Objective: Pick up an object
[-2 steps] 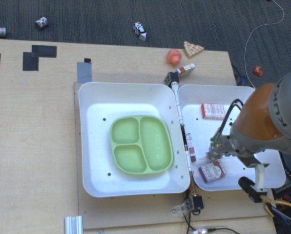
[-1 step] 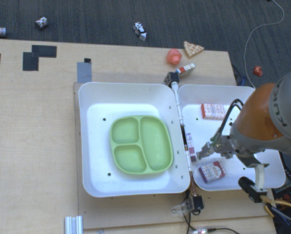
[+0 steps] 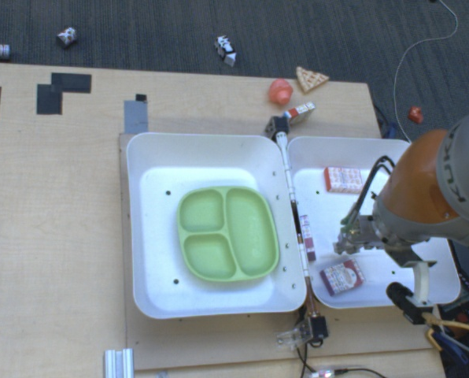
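In the right bin (image 3: 376, 152) lie a small red and white packet (image 3: 345, 179) near the far wall and a dark red packet (image 3: 341, 277) near the front wall. My gripper (image 3: 347, 241) hangs low over the bin floor between them, just above the dark red packet. The grey wrist and orange band (image 3: 423, 183) rise to its right and cover the bin's right half. Nothing shows between the gripper's tips.
The left bin (image 3: 152, 211) holds a green three-compartment plate (image 3: 228, 233). Behind the bins on the bench lie a red ball (image 3: 280, 91), a pizza-slice toy (image 3: 312, 78) and a small marker-like item (image 3: 297, 113). Cables run at the front right corner.
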`<state>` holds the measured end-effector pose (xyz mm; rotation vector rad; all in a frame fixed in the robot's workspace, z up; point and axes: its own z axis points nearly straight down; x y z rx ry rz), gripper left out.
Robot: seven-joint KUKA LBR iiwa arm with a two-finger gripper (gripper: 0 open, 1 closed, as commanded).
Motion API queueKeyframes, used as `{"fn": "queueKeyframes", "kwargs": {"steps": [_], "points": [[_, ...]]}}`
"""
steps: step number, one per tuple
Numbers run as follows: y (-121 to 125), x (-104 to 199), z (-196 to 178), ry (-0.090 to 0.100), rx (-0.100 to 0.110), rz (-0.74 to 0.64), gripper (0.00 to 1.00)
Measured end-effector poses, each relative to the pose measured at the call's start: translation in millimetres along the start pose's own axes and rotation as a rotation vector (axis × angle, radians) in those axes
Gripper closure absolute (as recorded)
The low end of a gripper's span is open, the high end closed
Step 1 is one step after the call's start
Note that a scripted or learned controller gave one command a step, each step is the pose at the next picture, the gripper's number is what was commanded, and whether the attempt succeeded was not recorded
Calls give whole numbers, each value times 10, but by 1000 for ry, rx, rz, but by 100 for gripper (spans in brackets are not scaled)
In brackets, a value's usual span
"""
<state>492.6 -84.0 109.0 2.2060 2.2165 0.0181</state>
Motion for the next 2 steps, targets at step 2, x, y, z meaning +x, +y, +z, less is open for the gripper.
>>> {"fn": "queueKeyframes", "kwargs": {"steps": [2], "points": [[-42,-9,214,-1,10,6,0]]}}
